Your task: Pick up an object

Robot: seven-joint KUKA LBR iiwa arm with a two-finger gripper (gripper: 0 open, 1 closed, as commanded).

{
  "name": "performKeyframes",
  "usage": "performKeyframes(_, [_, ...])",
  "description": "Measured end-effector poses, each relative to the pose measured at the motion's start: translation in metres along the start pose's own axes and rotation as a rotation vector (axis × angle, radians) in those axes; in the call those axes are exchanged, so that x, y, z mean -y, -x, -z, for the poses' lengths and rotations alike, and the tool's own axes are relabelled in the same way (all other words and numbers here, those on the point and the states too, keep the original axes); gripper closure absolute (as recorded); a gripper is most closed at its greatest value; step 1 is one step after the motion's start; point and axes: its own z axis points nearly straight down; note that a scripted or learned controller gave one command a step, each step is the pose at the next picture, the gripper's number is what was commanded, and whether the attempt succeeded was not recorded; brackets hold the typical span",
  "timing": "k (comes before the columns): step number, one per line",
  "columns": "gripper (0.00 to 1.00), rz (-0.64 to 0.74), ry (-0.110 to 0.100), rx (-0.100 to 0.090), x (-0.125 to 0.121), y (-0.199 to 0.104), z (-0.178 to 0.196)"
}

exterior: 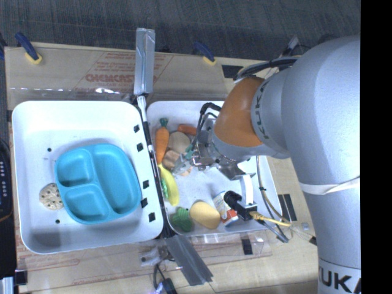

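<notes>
Grey and bulky, the arm (318, 121) with its orange band (240, 118) comes in from the right and is the closest thing to the camera, covering much of the right bin (184, 108). Its jaws hang low over the middle of that bin, just beside a beige lump (178, 143). Whether they are apart, together or clamped on anything cannot be told from this angle.

Things to pick lie in the right bin, mostly along its left wall and near edge:
- one orange carrot (161, 144), lying lengthwise by the left wall
- one yellow banana (169, 186), just below the carrot
- one green piece (181, 218) in the near left corner
- one pale yellow rounded piece (205, 214), touching the green piece
- one small orange piece (187, 129), just beyond the beige lump

The left bin (37, 121) holds two things: one blue plate (131, 185) with three compartments, and one round speckled cookie (51, 196) at its left edge.

Both bins sit side by side on the brown surface (73, 72), which has two blue clamps (27, 48) on its far edge.
</notes>
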Motion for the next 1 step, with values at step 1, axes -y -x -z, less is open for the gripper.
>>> performKeyframes(1, [0.0, -0.06, -0.016, -0.011, -0.0727, 0.0157, -0.004])
